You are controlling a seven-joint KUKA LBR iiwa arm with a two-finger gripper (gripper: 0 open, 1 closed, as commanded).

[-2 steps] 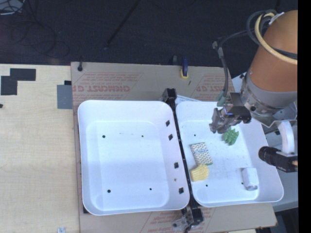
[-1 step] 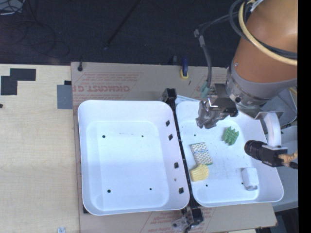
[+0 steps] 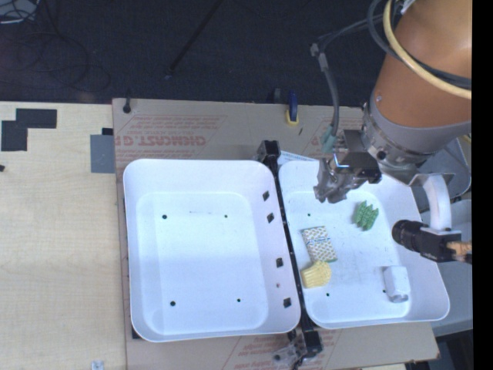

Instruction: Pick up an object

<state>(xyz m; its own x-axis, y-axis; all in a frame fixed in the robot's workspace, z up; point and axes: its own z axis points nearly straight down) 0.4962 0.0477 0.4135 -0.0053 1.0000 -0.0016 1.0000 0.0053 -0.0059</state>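
Item: my gripper, over right bin, finger spread indiscernible. Green object lies just beside, apart; checkered block and yellow piece lie nearer the divider.

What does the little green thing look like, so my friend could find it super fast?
Look in the right bin, the one the grey and orange arm reaches over. Just right of the claw, near the bin's upper right part, lies the green toy, small and bumpy. It is the bin's one green thing: the yellow piece and patterned block lie lower left.
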